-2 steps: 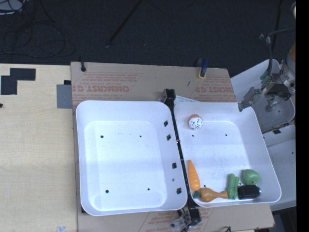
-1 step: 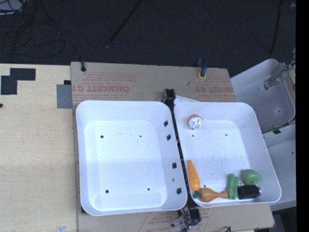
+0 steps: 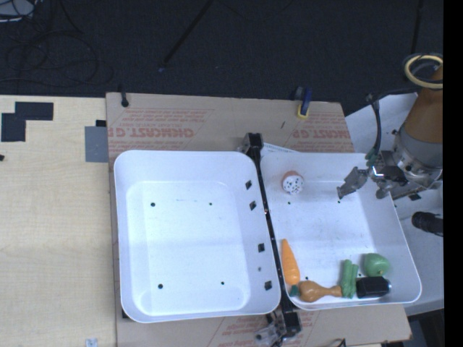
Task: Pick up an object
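Gripper [image 3: 359, 181] hangs over the right bin's [image 3: 329, 226] far right part, with the arm [image 3: 423, 132] reaching in from the right; whether its fingers are apart or together cannot be told, and nothing shows between them. Left of the right bin lies the left bin [image 3: 188, 237], the two touching along a black divider [image 3: 264, 226]. Inside the right bin, a white ball with dark dots [image 3: 292, 183] sits near the far left corner, well apart from the gripper. Along the bin's near edge, an orange carrot [image 3: 290, 262] lies by the left wall, then an orange gourd [image 3: 319, 290], a green pod [image 3: 349, 278], a black block [image 3: 372, 287], and a green lump [image 3: 375, 264] just beyond the block.
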Robot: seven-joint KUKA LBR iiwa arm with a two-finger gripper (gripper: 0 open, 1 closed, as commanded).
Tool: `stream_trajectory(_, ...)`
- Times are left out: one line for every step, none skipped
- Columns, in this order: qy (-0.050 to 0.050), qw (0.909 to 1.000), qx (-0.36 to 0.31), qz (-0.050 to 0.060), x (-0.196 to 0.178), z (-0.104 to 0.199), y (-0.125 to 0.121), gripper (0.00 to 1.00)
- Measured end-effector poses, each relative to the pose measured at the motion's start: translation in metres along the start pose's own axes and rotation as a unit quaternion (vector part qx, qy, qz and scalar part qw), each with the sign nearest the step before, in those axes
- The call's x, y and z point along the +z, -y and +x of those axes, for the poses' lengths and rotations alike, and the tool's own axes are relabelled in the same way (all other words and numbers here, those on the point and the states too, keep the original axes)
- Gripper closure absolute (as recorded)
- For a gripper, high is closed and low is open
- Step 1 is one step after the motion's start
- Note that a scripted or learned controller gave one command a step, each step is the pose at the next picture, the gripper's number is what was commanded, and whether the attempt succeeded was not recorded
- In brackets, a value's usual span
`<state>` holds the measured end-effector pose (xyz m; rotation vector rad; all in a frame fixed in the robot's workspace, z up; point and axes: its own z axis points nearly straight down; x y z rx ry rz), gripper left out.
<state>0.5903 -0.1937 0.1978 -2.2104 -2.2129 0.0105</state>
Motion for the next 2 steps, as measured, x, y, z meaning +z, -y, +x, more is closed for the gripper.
stream_trajectory(0.001,1.0000,-0.001,-0.004,0.117,0.062,0.028,0.00)
stream_trajectory(0.002,1.0000,0.003,-0.005,0.101,0.058,0.026,1.00)
